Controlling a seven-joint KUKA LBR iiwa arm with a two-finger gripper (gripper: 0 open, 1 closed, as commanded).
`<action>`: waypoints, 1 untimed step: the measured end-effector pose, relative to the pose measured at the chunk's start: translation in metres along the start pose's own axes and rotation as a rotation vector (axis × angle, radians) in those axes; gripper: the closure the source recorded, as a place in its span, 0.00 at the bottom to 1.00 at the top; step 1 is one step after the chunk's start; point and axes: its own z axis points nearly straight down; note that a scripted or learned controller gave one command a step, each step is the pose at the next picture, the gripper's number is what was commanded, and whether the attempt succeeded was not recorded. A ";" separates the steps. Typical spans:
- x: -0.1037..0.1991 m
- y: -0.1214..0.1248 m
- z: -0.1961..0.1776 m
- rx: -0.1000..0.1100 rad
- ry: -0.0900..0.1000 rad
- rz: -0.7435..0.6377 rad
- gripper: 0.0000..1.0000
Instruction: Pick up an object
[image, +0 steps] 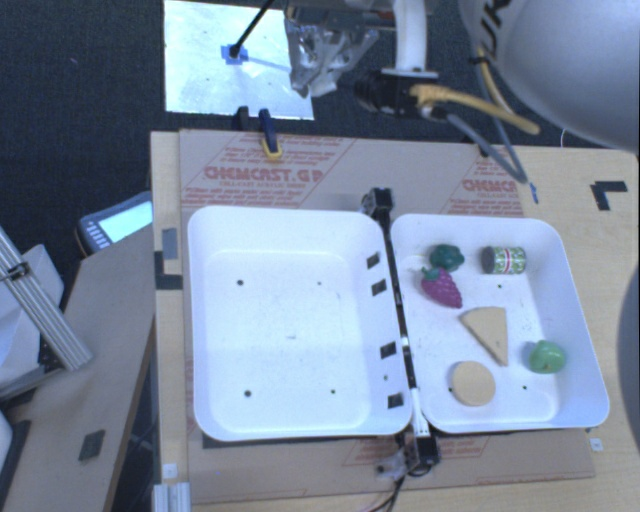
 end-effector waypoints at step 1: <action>-0.003 -0.002 0.003 0.008 -0.003 0.003 0.00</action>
